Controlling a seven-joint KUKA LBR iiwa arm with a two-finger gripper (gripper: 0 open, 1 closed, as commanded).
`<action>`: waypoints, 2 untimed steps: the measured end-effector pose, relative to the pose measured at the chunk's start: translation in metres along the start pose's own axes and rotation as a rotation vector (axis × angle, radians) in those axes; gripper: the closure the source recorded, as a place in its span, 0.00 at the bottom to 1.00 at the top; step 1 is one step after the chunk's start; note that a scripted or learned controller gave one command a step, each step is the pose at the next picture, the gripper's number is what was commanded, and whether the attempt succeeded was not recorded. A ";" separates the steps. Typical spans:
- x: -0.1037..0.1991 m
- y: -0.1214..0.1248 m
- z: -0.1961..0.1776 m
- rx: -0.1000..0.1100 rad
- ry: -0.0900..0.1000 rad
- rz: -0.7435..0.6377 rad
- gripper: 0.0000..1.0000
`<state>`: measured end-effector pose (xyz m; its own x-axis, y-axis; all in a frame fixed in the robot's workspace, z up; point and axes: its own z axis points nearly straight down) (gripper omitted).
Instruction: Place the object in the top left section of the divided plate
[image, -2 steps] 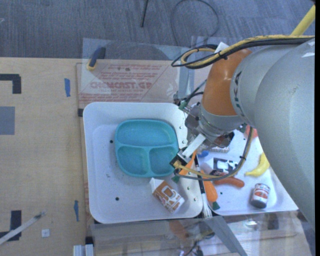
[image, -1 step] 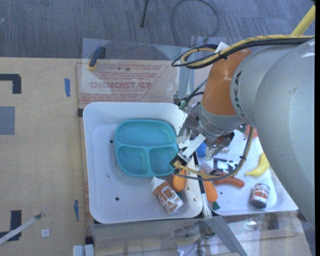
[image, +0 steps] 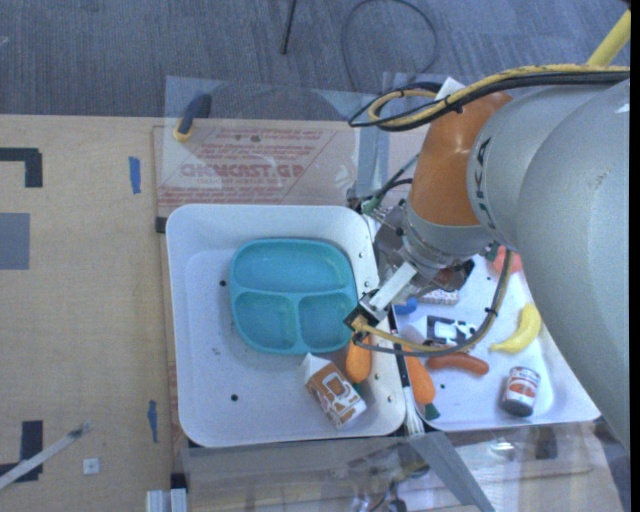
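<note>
1. Left bin (image: 195, 300). It holds a teal divided plate (image: 290, 275), lying flat in the middle to far part of the bin. The plate has one wide section on its far side and two smaller sections on its near side. A brown-and-white carton (image: 335, 392) lies tilted on the bin floor at the near right, just nearer than the plate.

2. Task object. An orange piece (image: 357, 363) lies on the floor of the left bin, outside the plate. It is just beside the plate's near-right corner, close to the wall between the bins, and just beside the carton's far-right end. Its long axis runs near to far, close to parallel with that wall. Its far end is covered by robot hardware, so it cannot be told which end is the tip.

3. Right bin (image: 560, 400). It holds:
- a yellow banana (image: 520, 330) toward the right;
- a red sausage (image: 462, 364) lying left to right in the middle;
- a small can (image: 519, 390) upright at the near right;
- a long carrot (image: 418, 378) along the left wall, green end nearest;
- blue-and-white items (image: 440, 326) just beyond the sausage.

4. End effector. The gripper (image: 435, 285) sits under the orange-banded wrist, over the far-left part of the right bin. The wrist hides it, so I cannot tell whether it is released or clenched.
</note>
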<state>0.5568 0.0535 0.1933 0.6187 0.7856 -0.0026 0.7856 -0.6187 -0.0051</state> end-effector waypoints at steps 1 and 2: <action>0.053 0.031 -0.009 -0.006 0.001 -0.256 1.00; 0.078 -0.002 0.020 -0.002 0.000 -0.657 1.00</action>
<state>0.6033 0.1161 0.1733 0.0101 0.9999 0.0004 0.9999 -0.0101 -0.0036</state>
